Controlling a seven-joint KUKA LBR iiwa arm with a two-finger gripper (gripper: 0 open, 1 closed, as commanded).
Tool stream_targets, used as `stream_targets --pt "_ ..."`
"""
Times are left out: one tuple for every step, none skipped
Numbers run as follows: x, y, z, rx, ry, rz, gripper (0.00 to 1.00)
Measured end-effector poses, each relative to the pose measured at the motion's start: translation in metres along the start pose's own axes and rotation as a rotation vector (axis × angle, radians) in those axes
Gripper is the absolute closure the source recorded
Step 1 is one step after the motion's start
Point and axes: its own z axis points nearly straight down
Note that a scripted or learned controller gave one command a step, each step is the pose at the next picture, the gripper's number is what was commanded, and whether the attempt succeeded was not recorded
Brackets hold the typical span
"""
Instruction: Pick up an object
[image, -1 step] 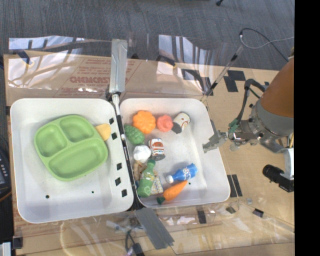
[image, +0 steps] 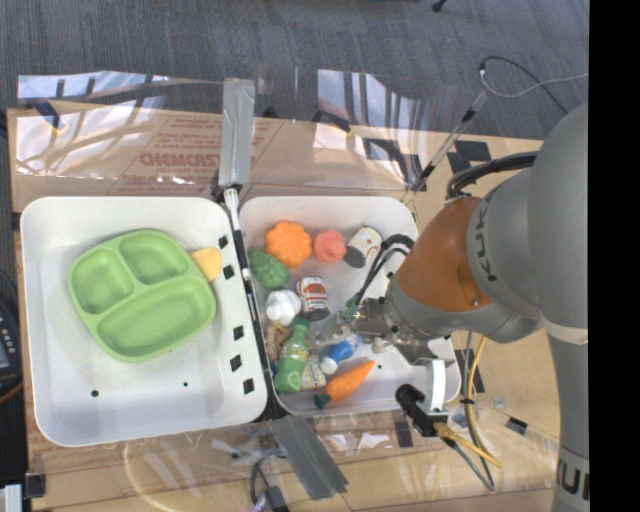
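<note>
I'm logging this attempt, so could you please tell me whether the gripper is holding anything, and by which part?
It cannot be told: the gripper is low in the right bin among the toys, with its tip blocked from the camera.

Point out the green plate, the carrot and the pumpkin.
Green plate (image: 143, 293): camera view, middle of the plate, by its dividers.
Carrot (image: 350, 380): camera view, orange body.
Pumpkin (image: 288, 242): camera view, top centre.

Tray (image: 140, 295) in left bin (image: 45, 370)
</note>
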Motion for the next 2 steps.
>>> stream_targets --pt "0.002 -0.002 -0.005 0.01 0.003 -0.008 1.0" --pt "0.066 0.02 -0.104 0.013 0.005 -0.007 1.0"
